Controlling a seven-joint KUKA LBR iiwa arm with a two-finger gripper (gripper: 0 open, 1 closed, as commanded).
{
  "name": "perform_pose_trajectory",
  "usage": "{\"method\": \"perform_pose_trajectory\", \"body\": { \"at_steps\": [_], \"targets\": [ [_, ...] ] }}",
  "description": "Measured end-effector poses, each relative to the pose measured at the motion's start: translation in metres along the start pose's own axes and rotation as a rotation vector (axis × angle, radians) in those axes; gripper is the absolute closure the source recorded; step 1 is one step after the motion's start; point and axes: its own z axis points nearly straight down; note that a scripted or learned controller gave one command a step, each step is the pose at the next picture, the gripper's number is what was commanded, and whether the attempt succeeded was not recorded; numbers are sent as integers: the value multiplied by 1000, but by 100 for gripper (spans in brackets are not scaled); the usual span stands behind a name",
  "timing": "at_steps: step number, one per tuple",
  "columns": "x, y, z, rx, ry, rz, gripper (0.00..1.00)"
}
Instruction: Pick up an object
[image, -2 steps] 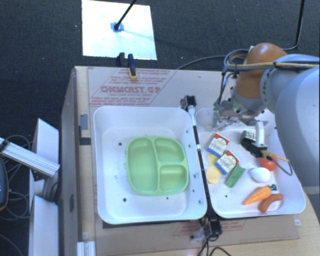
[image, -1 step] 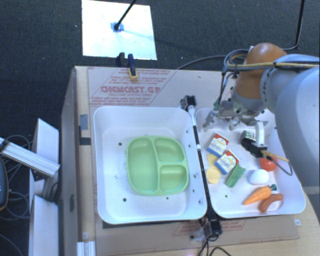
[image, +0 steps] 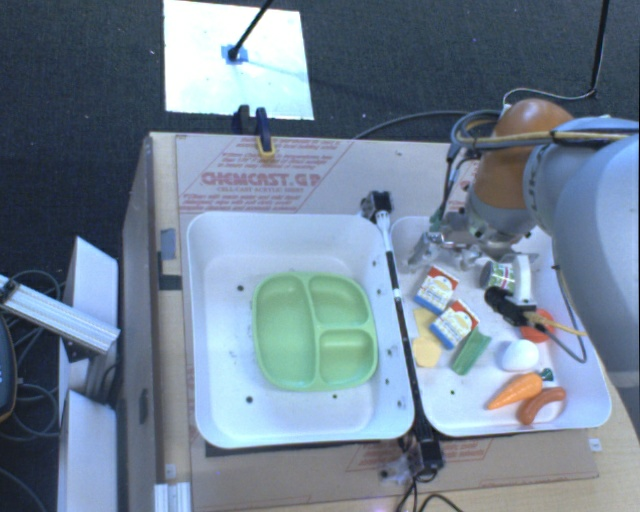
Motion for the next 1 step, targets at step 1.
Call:
{"method": "perform_pose_trajectory", "body": {
  "at_steps": [1],
  "targets": [
    [6,9,0,-1,1,-3,0]
  ]
}}
